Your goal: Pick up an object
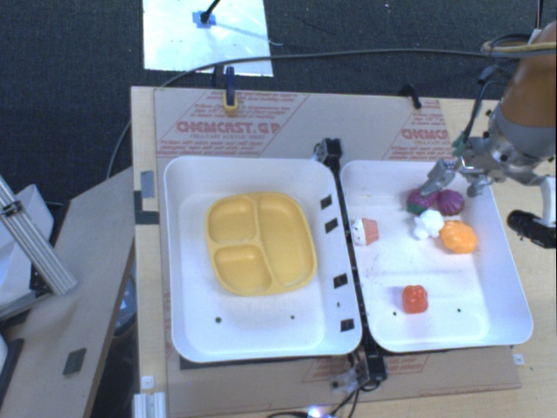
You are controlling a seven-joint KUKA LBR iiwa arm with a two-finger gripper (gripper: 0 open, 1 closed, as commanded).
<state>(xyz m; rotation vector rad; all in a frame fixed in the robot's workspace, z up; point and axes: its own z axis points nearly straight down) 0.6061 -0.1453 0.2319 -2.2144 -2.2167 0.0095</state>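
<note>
Hand [456, 174] over right bin [496, 320], far side, by purple toy [442, 202]; finger state can't tell. Risk: white piece [427, 225] and orange toy [458, 237] crowd it, grasp may slip.

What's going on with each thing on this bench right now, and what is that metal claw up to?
Gripper: low over the right bin's far side, beside the purple item.
Purple item: lying in the right bin, touching the white piece.
White piece: lying against the orange lump.
Orange lump: lying loose.
Red item: alone, near side.
Cupcake-like toy: tipped on its side.
Yellow tray: flat in the left bin.
</note>
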